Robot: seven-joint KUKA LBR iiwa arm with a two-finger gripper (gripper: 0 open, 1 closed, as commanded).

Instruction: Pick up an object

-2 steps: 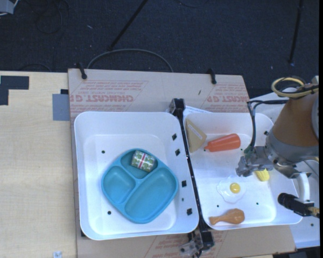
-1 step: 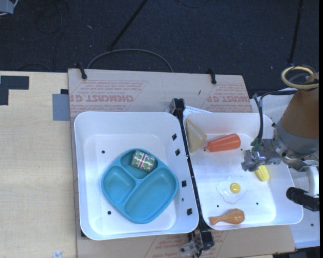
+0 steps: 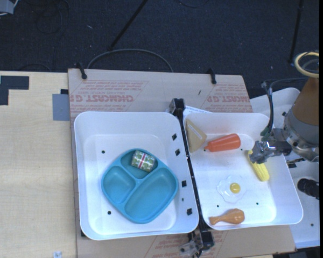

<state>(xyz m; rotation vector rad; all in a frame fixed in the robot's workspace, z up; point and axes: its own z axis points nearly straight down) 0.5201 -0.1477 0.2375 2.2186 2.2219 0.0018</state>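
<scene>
Corn cob [image 3: 260, 170] — yellow, small, lying flat and slanted, directly beneath the gripper [image 3: 257, 156], touching or nearly so. Orange carrot [image 3: 224, 143] lies flat, to the gripper's left, apart. Fried egg [image 3: 232, 188] — flat, below-left of it. Tan drumstick [image 3: 227, 217] farther below, well apart.

Overhead light is hitting both white bins [image 3: 126, 123] hard, bin floors are nearly blowing out, faint bluish tint. Shadows are staying soft and short under the blue plate [image 3: 142, 200]. Top of the frame is sitting dim, dark floor [image 3: 167, 26] is showing grain. Whole frame is looking slightly soft, low resolution, fine detail is smearing.
</scene>
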